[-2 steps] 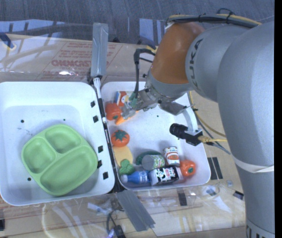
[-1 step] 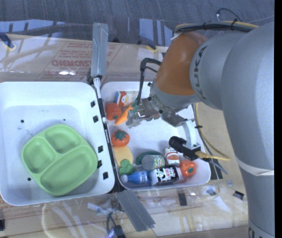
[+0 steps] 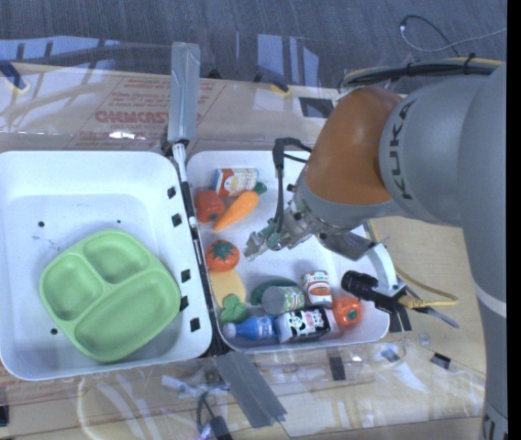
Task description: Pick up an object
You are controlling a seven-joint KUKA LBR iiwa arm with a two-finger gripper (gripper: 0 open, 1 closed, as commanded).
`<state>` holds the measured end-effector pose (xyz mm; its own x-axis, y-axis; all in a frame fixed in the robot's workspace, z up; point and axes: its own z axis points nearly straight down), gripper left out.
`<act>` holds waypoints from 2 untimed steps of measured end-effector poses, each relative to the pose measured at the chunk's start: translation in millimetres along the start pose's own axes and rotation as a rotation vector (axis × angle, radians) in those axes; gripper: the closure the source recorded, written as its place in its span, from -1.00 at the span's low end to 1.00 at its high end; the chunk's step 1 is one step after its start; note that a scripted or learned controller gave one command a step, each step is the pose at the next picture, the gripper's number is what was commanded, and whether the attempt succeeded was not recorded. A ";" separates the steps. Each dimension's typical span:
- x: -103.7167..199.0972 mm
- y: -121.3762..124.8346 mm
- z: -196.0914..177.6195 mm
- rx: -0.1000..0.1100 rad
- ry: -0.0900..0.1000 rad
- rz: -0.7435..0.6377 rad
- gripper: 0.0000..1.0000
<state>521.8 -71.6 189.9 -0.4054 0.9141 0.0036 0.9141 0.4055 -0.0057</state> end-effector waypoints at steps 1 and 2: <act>-60.2 26.8 -40.9 -0.004 -0.004 -0.001 -1.00; -70.6 33.3 6.6 -0.001 -0.001 -0.136 -1.00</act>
